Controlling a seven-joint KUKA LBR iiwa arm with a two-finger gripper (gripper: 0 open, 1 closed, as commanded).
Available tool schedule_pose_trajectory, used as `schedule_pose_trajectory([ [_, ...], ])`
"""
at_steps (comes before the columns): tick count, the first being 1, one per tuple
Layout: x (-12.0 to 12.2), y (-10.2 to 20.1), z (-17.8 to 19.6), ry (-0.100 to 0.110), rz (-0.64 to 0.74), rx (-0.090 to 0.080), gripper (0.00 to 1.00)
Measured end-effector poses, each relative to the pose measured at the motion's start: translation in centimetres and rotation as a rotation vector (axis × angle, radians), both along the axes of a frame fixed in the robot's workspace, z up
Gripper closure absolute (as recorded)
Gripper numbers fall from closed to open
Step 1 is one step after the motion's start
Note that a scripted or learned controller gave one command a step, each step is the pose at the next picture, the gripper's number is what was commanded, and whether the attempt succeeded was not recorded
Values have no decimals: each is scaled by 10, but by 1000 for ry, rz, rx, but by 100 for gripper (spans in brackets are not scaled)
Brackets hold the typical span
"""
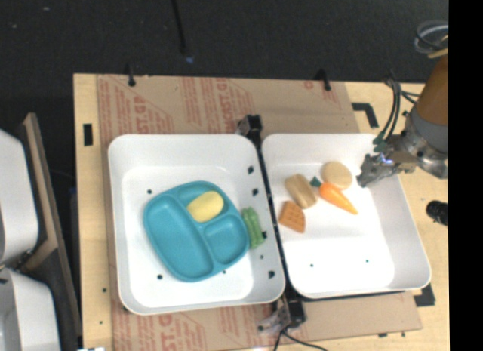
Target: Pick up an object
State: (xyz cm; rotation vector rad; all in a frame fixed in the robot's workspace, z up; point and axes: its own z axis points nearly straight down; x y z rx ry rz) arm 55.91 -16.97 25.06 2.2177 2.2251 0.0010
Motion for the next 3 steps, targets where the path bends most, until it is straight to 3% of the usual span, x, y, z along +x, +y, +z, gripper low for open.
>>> schedule_pose_trajectory([
  [3,36,136,7,-1,0,0,100],
])
